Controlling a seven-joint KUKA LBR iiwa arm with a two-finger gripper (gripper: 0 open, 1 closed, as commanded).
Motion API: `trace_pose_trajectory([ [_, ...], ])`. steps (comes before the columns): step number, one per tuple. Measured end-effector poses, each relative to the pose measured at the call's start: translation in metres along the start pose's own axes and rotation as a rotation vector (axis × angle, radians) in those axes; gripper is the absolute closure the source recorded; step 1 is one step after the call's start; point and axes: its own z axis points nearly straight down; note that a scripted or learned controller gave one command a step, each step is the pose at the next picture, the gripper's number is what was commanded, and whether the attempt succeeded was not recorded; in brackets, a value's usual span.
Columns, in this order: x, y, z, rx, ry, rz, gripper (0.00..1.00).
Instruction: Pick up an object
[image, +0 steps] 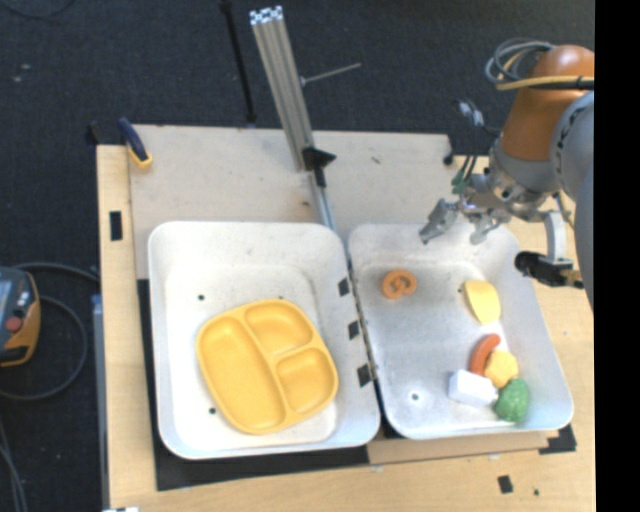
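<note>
We see the bench (200, 180) first, wide and pale, carrying the two white bins side by side. The left bin (180, 250) lies well away from the gripper (460, 220), and the yellow divided tray (266, 365) resting in it is the biggest loose thing, far off to the tool's left and toward us.

The right bin (420, 400) sits directly under the tool. The gripper hangs over that bin's far edge with its two fingers spread apart and nothing between them.

Among the small items, the yellow piece (482, 300) lies nearest, just in front of the tool. We judge it light, smooth and rounded, so it may slip; a pinch across its narrow width looks safest. Beyond it, farther from the tool, a tight cluster sits in the near right corner: a red piece (484, 351), a yellow-orange piece (502, 367), a white block (468, 387) and a green piece (513, 401), touching or nearly so, awkward to separate.

The orange ring (399, 285), smallest, lies alone to the tool's left, near it. It looks stiff and light; gripping across its rim seems workable.
</note>
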Motion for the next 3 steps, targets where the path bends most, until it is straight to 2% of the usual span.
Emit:
trace_pose_trajectory([
  [1,0.002,0.001,0.042,-0.001,0.000,-0.001,0.00],
  [2,0.001,0.003,0.027,-0.007,-0.004,-0.003,1.00],
  [3,-0.007,0.002,-0.035,-0.010,-0.001,0.003,1.00],
])
